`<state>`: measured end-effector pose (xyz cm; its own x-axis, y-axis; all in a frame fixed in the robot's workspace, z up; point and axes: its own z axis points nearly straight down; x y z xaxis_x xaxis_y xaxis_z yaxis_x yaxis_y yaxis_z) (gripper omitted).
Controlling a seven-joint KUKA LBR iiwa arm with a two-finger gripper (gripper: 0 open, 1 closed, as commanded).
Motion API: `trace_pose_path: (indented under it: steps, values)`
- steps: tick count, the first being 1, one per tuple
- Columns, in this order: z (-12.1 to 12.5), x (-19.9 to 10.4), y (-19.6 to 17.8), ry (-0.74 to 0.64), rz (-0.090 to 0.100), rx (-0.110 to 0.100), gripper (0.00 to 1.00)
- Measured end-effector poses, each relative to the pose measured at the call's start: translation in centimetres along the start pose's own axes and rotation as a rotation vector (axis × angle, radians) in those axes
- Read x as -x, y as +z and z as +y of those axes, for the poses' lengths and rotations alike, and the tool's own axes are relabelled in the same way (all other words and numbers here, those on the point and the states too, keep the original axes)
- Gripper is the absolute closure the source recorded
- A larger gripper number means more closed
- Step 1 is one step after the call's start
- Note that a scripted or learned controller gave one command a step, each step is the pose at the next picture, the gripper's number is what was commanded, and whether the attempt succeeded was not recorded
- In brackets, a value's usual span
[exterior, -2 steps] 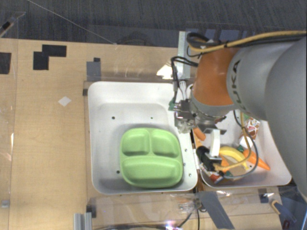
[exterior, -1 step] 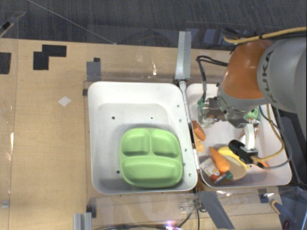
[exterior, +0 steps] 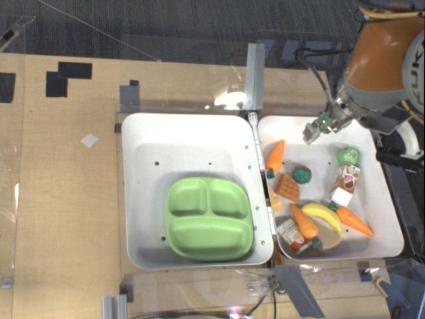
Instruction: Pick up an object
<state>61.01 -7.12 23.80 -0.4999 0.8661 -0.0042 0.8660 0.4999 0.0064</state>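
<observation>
The tool [exterior: 317, 129], its grip state impossible to tell, hovers over the right shallow white plastic bin [exterior: 392, 244], carrying nothing visible; picking remains undone.

Hovering my gripper [exterior: 317, 128] over the far part of the right bin [exterior: 388, 241], nothing in it. Under me there's a carrot [exterior: 275, 155] by the divider, a dark green veggie [exterior: 303, 174], a waffle piece [exterior: 287, 188], a banana [exterior: 323, 214], two more carrots [exterior: 305, 221] [exterior: 353, 222], a small bottle [exterior: 345, 182]. Left bin [exterior: 143, 148] has a green divided plate [exterior: 209, 218] sitting near side.
</observation>
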Motion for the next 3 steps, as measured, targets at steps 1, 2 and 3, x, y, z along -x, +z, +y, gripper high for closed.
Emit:
trace_pose_path:
  steps: [1, 2, 3]
  values:
    - [0.0, 0.0, 0.0, 0.0, 0.0, 0.0, 0.0]
    - [1.3, -3.2, -10.5, -0.293, -0.001, 0.002, 0.0]
    - [-1.2, -3.0, -15.9, -0.292, -0.002, 0.002, 0.0]
